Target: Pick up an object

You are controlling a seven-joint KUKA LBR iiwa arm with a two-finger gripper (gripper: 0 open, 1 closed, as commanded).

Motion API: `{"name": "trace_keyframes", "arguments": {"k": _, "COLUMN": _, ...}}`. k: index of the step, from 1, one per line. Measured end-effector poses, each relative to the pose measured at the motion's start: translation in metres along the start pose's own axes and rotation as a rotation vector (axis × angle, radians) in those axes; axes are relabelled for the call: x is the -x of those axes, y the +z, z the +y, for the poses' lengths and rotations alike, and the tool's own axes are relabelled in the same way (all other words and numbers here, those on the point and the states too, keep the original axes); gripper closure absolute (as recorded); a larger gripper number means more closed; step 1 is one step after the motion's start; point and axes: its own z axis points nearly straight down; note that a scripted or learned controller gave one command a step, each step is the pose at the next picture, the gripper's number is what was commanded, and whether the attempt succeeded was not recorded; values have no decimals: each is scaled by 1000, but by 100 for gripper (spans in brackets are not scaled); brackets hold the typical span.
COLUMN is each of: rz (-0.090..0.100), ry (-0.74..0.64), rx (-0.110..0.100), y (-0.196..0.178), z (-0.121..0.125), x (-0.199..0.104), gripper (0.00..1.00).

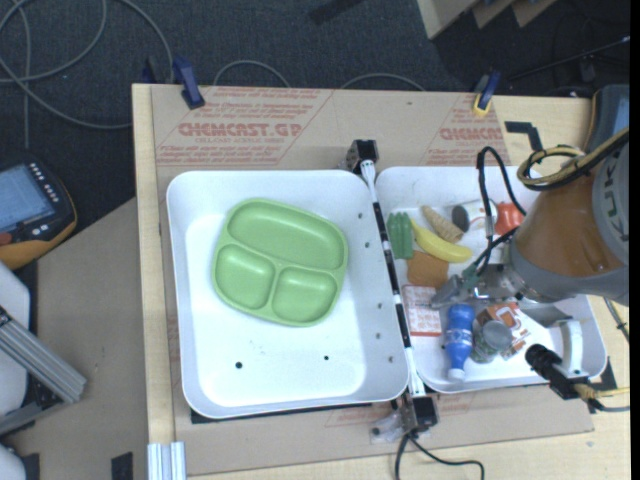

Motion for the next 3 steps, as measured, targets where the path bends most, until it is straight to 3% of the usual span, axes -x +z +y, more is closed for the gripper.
{"name": "trace_keyframes", "arguments": {"k": 1, "rz": -19, "ry": 10, "rx": 12, "y": -14, "z": 2, "x": 10, "gripper": 100}}
{"name": "trace_keyframes", "arguments": {"k": 2, "rz": 16, "ry": 3, "rx": -50, "y": -109, "z": -8, "x": -16, "gripper": 100}}
{"name": "trace_keyframes", "arguments": {"k": 3, "rz": 16, "ry": 3, "rx": -51, "y": -109, "z": -9, "x": -16, "gripper": 0}}
